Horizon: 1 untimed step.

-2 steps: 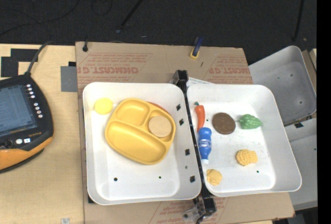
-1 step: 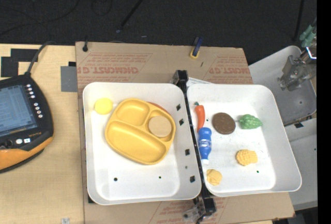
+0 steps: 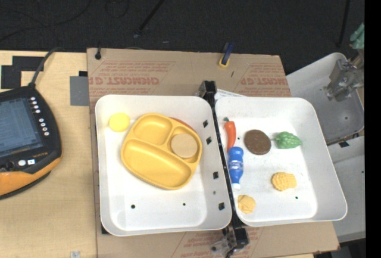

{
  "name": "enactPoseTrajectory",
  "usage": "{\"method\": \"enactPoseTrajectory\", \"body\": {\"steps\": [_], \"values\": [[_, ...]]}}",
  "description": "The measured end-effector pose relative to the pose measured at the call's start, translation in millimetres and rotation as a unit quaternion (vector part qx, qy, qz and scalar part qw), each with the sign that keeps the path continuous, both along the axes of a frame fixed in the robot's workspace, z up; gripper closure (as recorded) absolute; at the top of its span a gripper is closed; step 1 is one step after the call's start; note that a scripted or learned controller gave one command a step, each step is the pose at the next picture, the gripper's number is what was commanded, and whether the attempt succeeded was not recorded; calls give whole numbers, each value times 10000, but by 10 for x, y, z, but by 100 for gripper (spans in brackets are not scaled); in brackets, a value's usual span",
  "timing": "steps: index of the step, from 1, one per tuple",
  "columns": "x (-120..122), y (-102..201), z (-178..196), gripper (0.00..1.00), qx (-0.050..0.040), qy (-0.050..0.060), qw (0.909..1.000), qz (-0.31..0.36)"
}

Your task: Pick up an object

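Observation:
The left bin (image 3: 113, 215) holds a yellow divided plate (image 3: 153, 158) with a tan disc (image 3: 183, 145) in its upper right compartment. A small yellow disc (image 3: 119, 122) lies beside the plate. In the right bin (image 3: 324, 191) lie an orange carrot (image 3: 230, 131), a blue bottle (image 3: 236, 164), a brown round piece (image 3: 258, 142), a green leafy toy (image 3: 288, 140), a yellow corn piece (image 3: 284, 180) and a small yellow lump (image 3: 246, 204). My gripper (image 3: 342, 81) shows as a grey metal part at the right edge, up and to the right of the right bin, well apart from all the objects.
Both bins rest on a cardboard sheet (image 3: 178, 75). A control pendant with a screen (image 3: 24, 137) lies on the bench at far left. A blue and yellow clip (image 3: 225, 55) sits at the cardboard's back edge. A grey plate (image 3: 309, 75) lies under the gripper.

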State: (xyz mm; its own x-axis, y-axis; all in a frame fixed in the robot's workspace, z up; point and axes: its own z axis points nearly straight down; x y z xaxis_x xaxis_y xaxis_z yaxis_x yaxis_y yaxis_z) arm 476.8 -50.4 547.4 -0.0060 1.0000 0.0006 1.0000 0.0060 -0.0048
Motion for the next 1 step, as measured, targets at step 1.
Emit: {"method": "enactPoseTrajectory", "body": {"steps": [1], "values": [[1340,67,-2125,100,-2,47,10000,-20]]}}
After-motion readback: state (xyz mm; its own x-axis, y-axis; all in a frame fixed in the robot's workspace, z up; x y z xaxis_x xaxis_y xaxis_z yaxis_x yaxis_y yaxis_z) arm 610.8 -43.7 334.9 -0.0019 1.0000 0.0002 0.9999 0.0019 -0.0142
